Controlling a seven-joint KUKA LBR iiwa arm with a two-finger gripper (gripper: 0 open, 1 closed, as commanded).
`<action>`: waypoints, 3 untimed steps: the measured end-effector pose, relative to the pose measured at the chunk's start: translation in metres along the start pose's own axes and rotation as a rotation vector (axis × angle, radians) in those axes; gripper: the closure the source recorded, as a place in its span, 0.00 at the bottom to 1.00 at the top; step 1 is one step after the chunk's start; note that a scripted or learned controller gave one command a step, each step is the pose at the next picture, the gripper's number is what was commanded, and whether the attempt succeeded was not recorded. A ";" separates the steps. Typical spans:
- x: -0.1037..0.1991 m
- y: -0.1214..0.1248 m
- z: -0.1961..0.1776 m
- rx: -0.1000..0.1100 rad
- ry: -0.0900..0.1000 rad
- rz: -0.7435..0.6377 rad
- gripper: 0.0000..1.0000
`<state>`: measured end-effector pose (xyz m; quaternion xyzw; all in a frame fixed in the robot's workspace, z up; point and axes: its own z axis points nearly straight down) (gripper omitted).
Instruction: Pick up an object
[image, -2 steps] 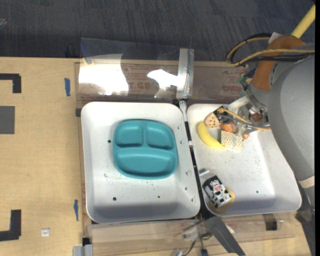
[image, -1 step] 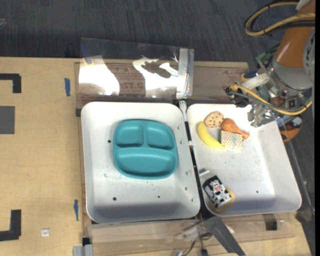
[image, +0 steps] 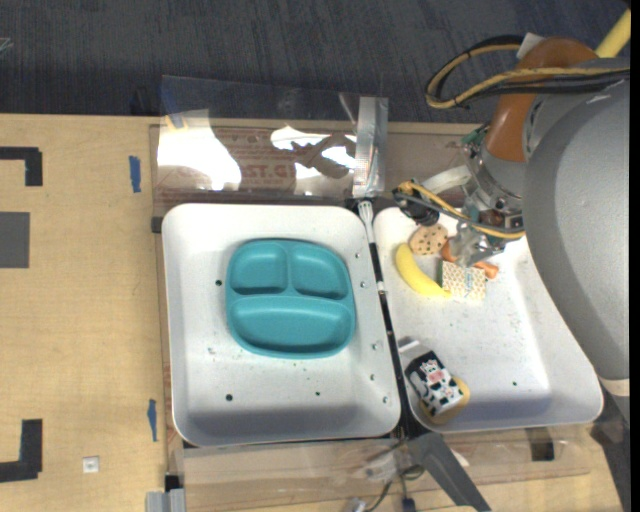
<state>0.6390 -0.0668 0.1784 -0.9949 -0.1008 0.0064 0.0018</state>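
Probably the jaws (image: 468, 250), whose spread I cannot tell, should settle squarely over one item in the right bin (image: 520, 340), say the banana (image: 418, 274) beside the cookie (image: 430, 240), before closing.

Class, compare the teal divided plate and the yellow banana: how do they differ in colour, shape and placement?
The teal divided plate is broad and flat; the yellow banana is slim and curved. The plate lies in the left white bin, the banana in the right white bin. Both rest on a bin floor.
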 end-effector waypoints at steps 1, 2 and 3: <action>0.030 -0.049 -0.006 -0.003 0.014 -0.003 1.00; 0.029 -0.046 -0.006 -0.004 0.013 0.002 0.00; 0.030 -0.046 -0.017 -0.003 0.015 0.002 1.00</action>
